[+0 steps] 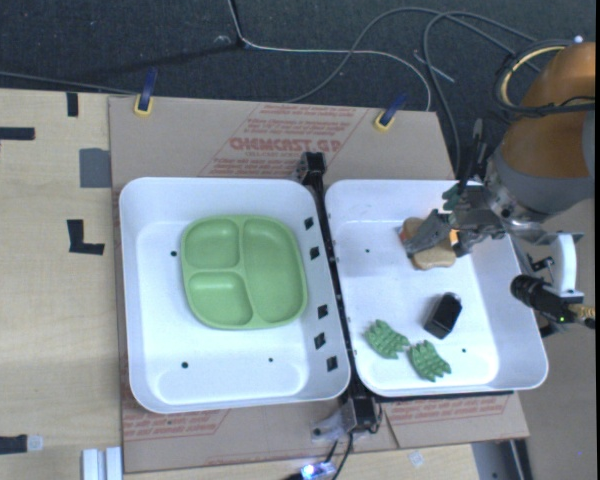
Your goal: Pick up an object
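From my feed, the gripper [442,230] sits low over the upper part of the right bin [380,368], its dark fingers splayed on either side of a tan, bread-like object [432,256] that lies against the bin floor. I read the fingers as spread apart, with the tan piece just below and between their tips; I can't say that they are pinching it. The grey arm with its orange band [555,78] comes in from the right edge.

Lower in the same bin I see a small black block [443,315], tilted, and near the front wall two green leafy toy pieces [386,339] [429,361] lying side by side but apart.

The left bin [150,298] holds a pale green divided plate [245,271] with three compartments, lying flat near its middle.

Both bins rest on a brown cardboard sheet [280,138]. It carries red printing above the bins; I can make out something like "CHEMCAST GP" in the largest line, and the smaller lines are too blurred to read. Two clamps with yellow tips [144,103] [387,118] hold the sheet's far edge, and cables [380,38] trail across the dark surface beyond.
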`<state>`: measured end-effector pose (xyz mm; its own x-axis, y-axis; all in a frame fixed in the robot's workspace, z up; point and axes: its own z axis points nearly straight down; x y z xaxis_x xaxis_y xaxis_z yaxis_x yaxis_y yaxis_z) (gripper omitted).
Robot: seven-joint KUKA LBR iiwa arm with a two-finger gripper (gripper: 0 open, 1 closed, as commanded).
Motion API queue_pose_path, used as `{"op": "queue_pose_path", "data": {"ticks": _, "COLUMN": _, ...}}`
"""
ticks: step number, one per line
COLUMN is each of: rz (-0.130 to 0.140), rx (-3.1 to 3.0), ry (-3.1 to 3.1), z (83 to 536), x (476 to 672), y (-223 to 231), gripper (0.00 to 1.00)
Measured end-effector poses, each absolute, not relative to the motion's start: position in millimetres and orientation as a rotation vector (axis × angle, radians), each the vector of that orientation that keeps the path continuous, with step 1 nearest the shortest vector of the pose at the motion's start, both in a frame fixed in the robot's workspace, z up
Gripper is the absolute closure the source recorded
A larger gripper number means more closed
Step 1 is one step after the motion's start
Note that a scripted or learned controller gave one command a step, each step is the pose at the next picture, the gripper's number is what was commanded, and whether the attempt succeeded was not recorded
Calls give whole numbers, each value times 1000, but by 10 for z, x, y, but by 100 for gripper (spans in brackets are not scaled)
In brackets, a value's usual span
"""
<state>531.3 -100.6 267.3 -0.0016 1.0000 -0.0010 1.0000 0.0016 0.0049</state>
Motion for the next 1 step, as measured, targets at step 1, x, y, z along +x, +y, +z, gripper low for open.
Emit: {"op": "queue_pose_path", "data": {"ticks": 1, "rz": -1, "rx": 2217, "ry": 2228, "z": 2615, "x": 5406, "y": -550, "gripper": 100}}
